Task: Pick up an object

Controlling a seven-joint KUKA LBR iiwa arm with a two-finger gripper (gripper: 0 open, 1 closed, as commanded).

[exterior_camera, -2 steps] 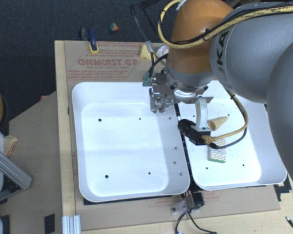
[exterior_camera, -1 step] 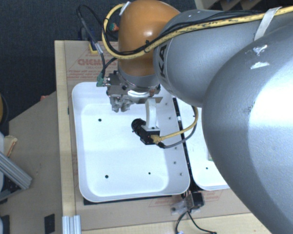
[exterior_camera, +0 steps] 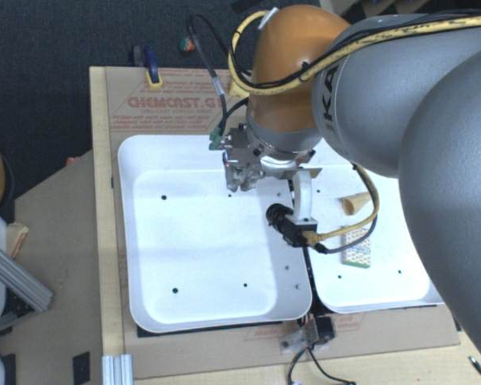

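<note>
My gripper (exterior_camera: 237, 181) hangs over the far right part of the left bin (exterior_camera: 200, 251), its metal fingers pointing down near the bin's back wall. I see nothing between them. In the right bin (exterior_camera: 377, 287) lie a tan cone-shaped piece (exterior_camera: 354, 204) and a flat patterned card with green and white dots (exterior_camera: 357, 251). The arm's grey body and orange band cover much of the right bin.
A brown board (exterior_camera: 168, 99) lies under both bins, with a blue and yellow clamp (exterior_camera: 151, 66) at its far edge. Cables run along the wrist and down between the bins. A metal rail (exterior_camera: 16, 279) sits off the bench at left.
</note>
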